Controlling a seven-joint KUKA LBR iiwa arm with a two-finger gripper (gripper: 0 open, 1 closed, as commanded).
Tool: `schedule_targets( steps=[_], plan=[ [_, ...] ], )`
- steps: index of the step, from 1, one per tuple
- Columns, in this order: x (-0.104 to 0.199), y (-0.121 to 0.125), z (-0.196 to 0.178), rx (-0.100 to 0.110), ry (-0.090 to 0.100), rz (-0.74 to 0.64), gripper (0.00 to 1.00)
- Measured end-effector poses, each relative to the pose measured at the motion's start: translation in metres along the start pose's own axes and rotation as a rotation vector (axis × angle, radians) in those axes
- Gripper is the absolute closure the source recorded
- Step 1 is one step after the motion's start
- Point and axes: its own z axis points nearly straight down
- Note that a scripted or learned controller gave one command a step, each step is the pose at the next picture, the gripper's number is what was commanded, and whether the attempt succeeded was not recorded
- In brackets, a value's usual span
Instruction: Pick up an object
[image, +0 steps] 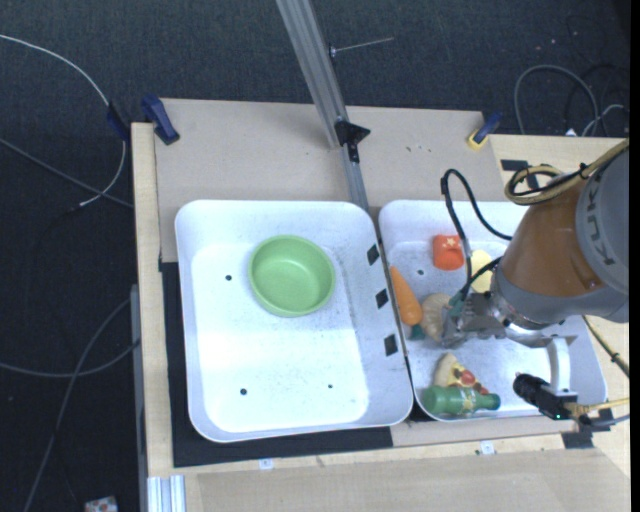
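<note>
Item: beige lumpy toy (436, 313), right bin (400, 225), touching the carrot (405, 296). Likely light, rigid, smooth plastic; best taken across its narrow middle. End effector (462, 325) low just beside it; grip state cannot be told. Green bowl (291, 274) in left bin (215, 330)
</note>
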Motion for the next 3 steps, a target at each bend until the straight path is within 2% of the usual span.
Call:
schedule_targets(
  steps=[1, 2, 3],
  plan=[
    [-0.002, 0.011, -0.059, -0.013, -0.007, -0.003, 1.00],
    [0.003, 0.018, -0.122, -0.014, -0.006, -0.004, 1.00],
    [0.003, 0.019, -0.136, -0.013, -0.008, -0.004, 1.00]
  ],
)
